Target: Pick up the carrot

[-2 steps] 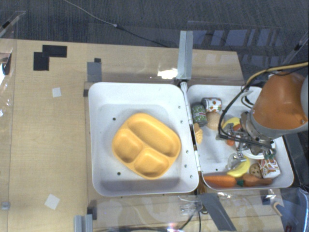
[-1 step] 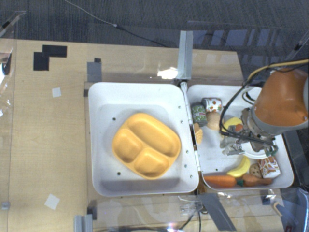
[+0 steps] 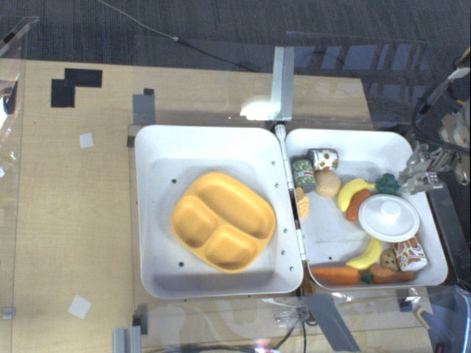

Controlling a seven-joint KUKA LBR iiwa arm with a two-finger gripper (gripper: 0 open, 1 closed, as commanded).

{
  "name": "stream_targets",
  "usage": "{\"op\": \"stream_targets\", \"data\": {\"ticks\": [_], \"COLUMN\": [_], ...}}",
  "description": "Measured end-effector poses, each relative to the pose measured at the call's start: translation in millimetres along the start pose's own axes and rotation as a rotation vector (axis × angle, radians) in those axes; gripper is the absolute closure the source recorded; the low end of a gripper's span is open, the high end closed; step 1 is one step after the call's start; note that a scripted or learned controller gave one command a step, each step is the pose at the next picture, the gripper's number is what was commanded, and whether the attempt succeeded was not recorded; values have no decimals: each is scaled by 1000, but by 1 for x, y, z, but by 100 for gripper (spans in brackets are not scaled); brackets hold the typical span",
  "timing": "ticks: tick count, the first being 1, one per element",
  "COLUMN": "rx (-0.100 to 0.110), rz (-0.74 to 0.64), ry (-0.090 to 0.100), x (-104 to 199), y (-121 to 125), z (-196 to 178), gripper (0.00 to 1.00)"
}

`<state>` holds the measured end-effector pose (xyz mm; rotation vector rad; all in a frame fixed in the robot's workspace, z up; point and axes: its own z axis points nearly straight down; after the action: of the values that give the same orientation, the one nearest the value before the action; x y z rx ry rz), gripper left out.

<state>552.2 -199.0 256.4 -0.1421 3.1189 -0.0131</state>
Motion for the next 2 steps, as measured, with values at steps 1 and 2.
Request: {"op": "stream_targets", "data": {"ticks": [1,2], "rx": [-8,-5], "rz": [128,446], "ry": [12,13], "x": [24,56], "y": [65,89], "z": [43,30], "gripper": [100,100]}}
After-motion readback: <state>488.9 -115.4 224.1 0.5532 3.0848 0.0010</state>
